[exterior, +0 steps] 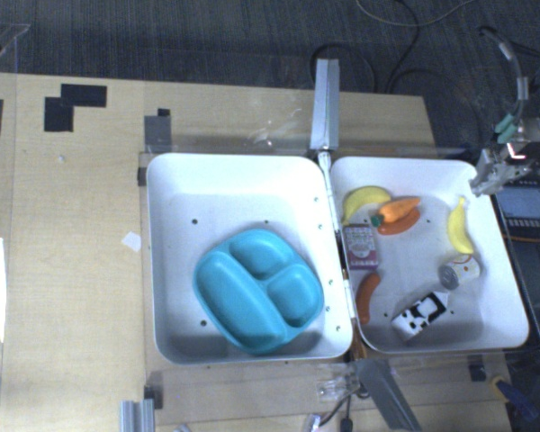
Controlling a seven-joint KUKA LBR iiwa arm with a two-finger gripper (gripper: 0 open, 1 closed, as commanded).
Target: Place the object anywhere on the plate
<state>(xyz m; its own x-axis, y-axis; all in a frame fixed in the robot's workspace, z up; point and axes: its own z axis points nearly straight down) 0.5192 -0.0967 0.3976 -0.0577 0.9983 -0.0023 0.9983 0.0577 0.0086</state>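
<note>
Bench [63, 241] is light wood with black tape marks at far left; two white bins sit on it side by side, touching along a metal divider rail.

Left bin [171, 196]: holds a blue plate [256, 288] with three compartments, one long one on its left side and two smaller ones on its right; plate sits toward the bin's near-right corner, slightly rotated; nothing lying on it.

Right bin [513, 322]: all loose objects are here, none on the plate; along its left wall, a small purple packet [360, 246], and below it a brown sausage [367, 296] lying nearly upright in the view; top-left, a yellow lemon-like fruit [364, 201] touching an orange carrot [398, 215] with a green tip; near the front, a black-and-white toy [420, 314], looks like a cow, lying tilted; right of centre, a small grey can [458, 272] on its side; above it a banana [459, 227], upright in the view and curved, near the right wall.

Gripper [486, 174]: at the far-right corner of the right bin, over the rim, near the banana's top end but apart from it; too small and cluttered to tell whether the fingers are spread or pressed together; nothing visibly between them.
</note>
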